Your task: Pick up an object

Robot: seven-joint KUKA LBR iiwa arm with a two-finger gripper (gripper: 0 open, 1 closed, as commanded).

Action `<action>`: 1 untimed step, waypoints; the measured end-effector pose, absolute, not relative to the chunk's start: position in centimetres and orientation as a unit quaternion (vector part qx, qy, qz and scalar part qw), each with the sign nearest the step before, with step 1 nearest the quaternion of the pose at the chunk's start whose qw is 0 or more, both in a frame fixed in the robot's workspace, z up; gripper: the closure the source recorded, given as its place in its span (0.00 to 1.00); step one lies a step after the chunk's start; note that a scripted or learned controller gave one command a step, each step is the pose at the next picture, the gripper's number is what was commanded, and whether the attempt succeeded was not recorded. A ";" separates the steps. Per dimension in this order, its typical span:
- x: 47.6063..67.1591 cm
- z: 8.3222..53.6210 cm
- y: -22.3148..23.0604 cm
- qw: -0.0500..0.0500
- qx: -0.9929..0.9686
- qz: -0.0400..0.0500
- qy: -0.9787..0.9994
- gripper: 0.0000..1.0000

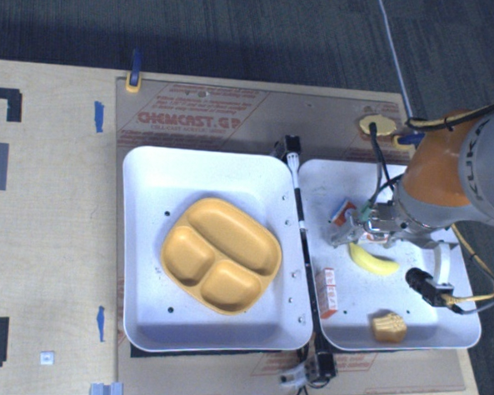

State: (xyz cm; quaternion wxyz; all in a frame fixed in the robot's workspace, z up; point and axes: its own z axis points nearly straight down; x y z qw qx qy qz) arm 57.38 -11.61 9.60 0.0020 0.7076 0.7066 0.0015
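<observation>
My hand (pixel 352 232) hangs low in the right white bin (pixel 464 331), just beside the yellow plastic banana (pixel 373 261); grip state: can't tell.

Yellow banana (pixel 374 262) lying flat, right bin (pixel 464 331) centre.

You see the gripper (pixel 351 232) low in the right bin (pixel 464 335), a banana (pixel 373 261) at its four o'clock, touching or not unclear.
</observation>
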 end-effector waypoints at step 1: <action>53.3 18.5 -1.6 0.000 0.707 0.001 0.708 1.00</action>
